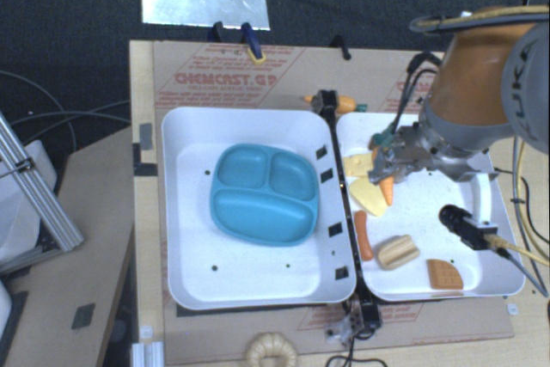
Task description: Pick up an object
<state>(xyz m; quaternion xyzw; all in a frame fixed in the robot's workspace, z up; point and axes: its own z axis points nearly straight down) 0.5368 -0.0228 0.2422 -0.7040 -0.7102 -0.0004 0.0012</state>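
Your gripper (384, 172) pinches a toy carrot (388, 187) at its top end, above the cheese wedge (368, 197) in the right bin (507, 271). The grip is shallow and off-centre, so expect the carrot to pivot or slip free during lift.
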